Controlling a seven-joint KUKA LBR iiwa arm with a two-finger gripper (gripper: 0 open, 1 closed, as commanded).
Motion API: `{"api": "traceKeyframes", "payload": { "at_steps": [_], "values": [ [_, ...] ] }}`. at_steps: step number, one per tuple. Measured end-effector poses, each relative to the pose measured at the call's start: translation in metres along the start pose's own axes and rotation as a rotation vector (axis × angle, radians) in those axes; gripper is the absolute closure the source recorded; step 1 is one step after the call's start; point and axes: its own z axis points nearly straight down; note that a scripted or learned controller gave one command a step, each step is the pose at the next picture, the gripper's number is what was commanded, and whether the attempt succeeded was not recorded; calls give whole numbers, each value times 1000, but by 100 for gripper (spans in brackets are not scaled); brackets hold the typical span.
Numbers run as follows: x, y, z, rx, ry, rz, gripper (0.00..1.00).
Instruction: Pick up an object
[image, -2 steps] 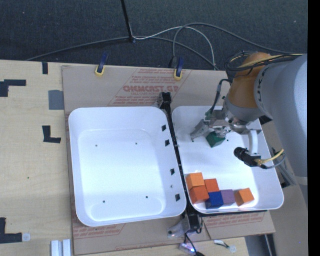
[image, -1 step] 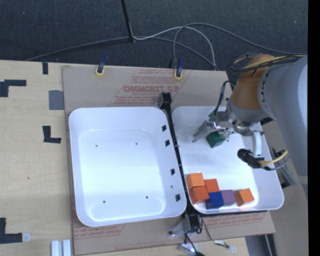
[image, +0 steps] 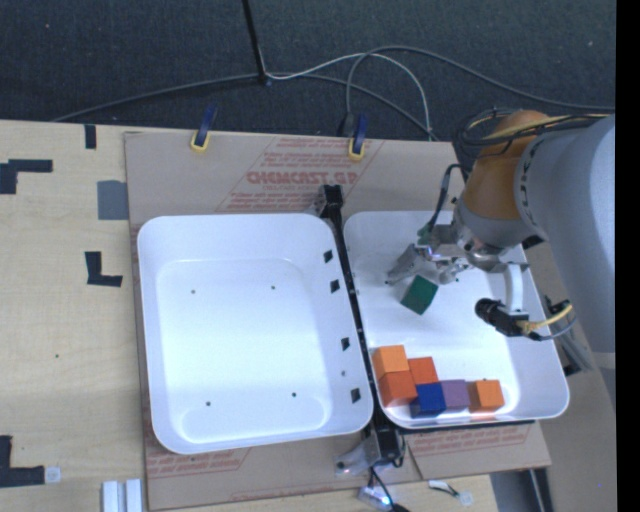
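From my seat I see the grey arm with its orange band (image: 497, 165) reaching in from the right over the right-hand shallow white plastic bin (image: 375, 240). Its two-finger gripper (image: 418, 272) hangs over the upper middle of that bin, and a small dark green cube (image: 419, 294) sits right at the tips of the fingers (image: 404, 266), tilted rather than square to the bin. I take the fingers to be closed on the green cube, with the cube caught between them, though I cannot tell whether it is clear of the bin floor.

Along the near edge of the same bin lies a cluster of blocks touching one another: an orange block (image: 391, 362), a red block (image: 423, 370), a blue block (image: 430, 399), a purple block (image: 455, 393) and a second orange block (image: 487, 394) at the right end.

The left-hand shallow white plastic bin (image: 150, 250) sits just beside the first one. Both rest on a brown cardboard sheet (image: 260, 170) on the wooden counter (image: 50, 300), held by two yellow-and-blue clamps (image: 203, 130) at the far edge.
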Motion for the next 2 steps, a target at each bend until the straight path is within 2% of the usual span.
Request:
{"api": "traceKeyframes", "payload": {
  "at_steps": [1, 2],
  "values": [
    [30, -25, 5, 0, 0, 0, 0],
    [29, -24, -5, -2, 0, 1, 100]
  ]
}}
